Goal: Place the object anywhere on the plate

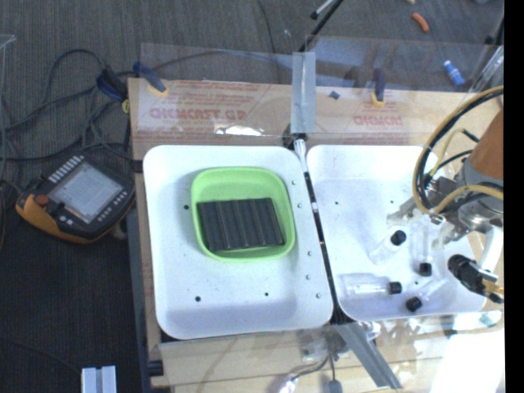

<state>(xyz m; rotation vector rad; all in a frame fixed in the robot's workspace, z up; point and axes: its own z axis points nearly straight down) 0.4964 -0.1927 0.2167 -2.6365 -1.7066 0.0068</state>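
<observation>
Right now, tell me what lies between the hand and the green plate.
In the camera view, bare floor of the right bin and the two bins' meeting rims lie between the hand and the green plate.

This looks like a robot lab. A wooden bench (221,113) holds two white bins (176,301) side by side, and a robot control pad (78,196) lies on the grey carpet (65,23) to the left with black cables (57,72) running to it. Yellow and black cables (434,158) hang on the right.
</observation>
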